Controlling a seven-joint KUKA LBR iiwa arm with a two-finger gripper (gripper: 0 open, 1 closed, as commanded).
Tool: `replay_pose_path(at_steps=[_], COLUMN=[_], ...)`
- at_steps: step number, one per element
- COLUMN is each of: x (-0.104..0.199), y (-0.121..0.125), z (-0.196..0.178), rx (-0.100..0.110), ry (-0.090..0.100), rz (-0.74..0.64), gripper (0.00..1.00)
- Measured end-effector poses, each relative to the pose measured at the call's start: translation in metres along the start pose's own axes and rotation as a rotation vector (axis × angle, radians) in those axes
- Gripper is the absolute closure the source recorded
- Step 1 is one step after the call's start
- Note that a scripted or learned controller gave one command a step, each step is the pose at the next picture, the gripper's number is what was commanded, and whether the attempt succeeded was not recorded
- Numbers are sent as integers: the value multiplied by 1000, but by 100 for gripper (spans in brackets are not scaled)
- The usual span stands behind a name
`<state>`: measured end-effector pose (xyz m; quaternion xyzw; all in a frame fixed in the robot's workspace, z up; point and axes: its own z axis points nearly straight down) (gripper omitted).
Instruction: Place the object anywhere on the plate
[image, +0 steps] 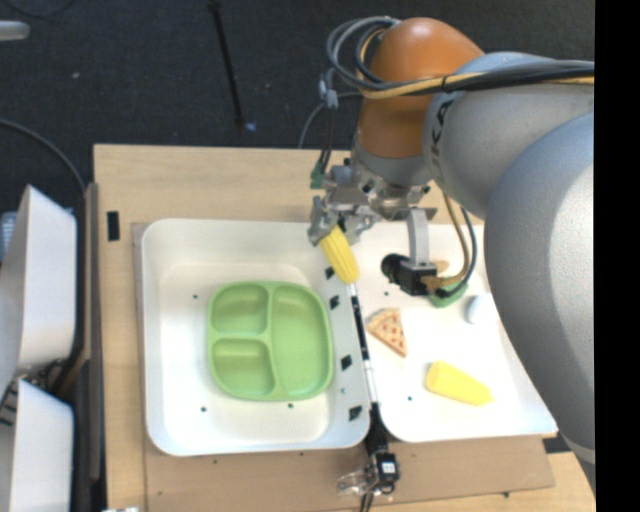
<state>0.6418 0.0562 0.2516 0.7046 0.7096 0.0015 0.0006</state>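
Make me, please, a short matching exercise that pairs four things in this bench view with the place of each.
Things:
1. green plate
2. corn cob
3. pizza slice
4. yellow block

Places:
A. right bin, near its front edge
B. between the fingers of the gripper, above the divide between the bins
C. middle of the left bin
D. right bin, close to the divide

Pairs: 1-C, 2-B, 3-D, 4-A
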Motion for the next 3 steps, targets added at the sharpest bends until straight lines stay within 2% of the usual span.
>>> replay_pose_path(at_steps=[1, 2, 3], x=[50, 95, 92], y=[10, 40, 38], z=[2, 19, 18], rx=[1, 0, 2], ry=[-1, -1, -3], rz=[0, 1, 4], gripper=[100, 100, 0])
